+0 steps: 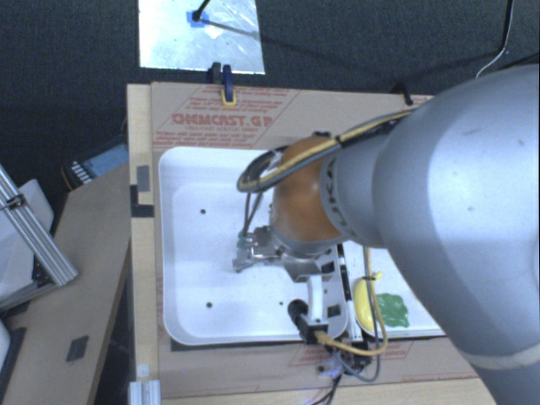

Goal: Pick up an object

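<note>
My gripper (246, 256) hangs low over the middle of the left white bin (190, 226), under the orange wrist band (295, 201). I see nothing between it and the bin floor. A yellow object (364, 304) and a green object (392, 309) lie side by side near the front edge of the right bin, to the right of the gripper. The big grey arm (456, 218) hides most of the right bin.
The bins rest on a cardboard sheet (224, 116) with red print. A blue and yellow clamp (224, 83) sits at the sheet's far edge. A shiny plate (201, 24) lies on the dark floor behind it. Wooden bench parts and an aluminium rail (34, 234) stand to the left.
</note>
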Tool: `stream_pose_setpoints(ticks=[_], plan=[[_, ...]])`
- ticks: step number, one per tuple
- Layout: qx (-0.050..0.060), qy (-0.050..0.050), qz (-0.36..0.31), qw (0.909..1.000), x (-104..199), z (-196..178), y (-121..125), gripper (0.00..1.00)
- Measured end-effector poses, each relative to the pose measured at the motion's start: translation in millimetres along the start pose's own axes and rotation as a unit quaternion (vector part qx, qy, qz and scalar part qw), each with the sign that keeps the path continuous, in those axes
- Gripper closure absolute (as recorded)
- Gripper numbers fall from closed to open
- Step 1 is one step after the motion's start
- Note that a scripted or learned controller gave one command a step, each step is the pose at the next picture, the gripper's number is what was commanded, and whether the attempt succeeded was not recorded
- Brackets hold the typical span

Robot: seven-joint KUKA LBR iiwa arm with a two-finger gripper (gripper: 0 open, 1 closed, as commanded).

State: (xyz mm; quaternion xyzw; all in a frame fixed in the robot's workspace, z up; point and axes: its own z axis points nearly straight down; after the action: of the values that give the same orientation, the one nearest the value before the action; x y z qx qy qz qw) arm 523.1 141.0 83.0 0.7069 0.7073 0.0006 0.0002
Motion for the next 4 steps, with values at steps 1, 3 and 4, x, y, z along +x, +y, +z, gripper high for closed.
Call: stream_pose_setpoints(ticks=[1,3,4], plan=[[-0.007,0.004,-0.003,1.0,20,-180,-31,0.0],[0.001,-0.001,0.0,1.0,70,-254,55,0.0],[0.004,-0.002,0.0,1.0,74,-141,79,0.0]])
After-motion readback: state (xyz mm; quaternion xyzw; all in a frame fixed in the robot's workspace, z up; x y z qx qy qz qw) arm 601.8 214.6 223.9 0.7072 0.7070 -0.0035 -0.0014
